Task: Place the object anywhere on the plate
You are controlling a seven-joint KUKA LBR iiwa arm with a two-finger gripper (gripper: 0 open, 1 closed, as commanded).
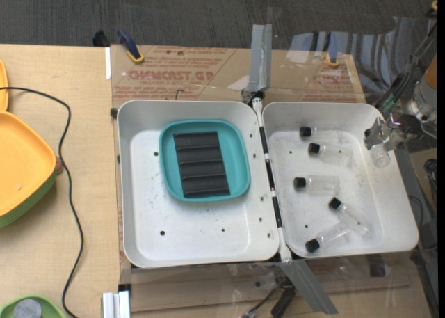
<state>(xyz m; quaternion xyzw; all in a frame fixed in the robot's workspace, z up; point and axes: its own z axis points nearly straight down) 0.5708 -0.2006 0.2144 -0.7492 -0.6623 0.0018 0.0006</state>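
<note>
- Worktop [42, 254] was light wood, carrying two shallow white bins side by side, with cardboard under and behind them.
- Left bin [139, 233] held a teal plate [238, 163], rounded-square, sitting a bit above the bin's centre. A dark ribbed insert [201, 163] lay in the plate's well.
- Right bin [396, 233] held several clear vials with black caps, all lying loose on the bin floor:
  - one vial [305, 131] near the top, a second [314, 148] just below it
  - one [300, 183] mid-bin on the left side, clear body pointing right
  - one [336, 204] lower down, right of centre
  - one [313, 244] near the bottom edge, body angled up to the right
- None of the vials was on the plate; all were in the right bin, well apart from it.
- Arm came in from the right edge; end effector [381, 137] sat over the right bin's upper right corner, near the rim.
- A clear, vial-like shape [380, 156] showed just under the end effector, too transparent to say whether it was gripped or only lying in the bin beneath.
- End effector opening: could not tell from this angle.
- Off to the left on the worktop: stacked yellow and green dishes [21, 170] cut by the frame edge, and a black cable [69, 191] looping past them down the wood.
</note>
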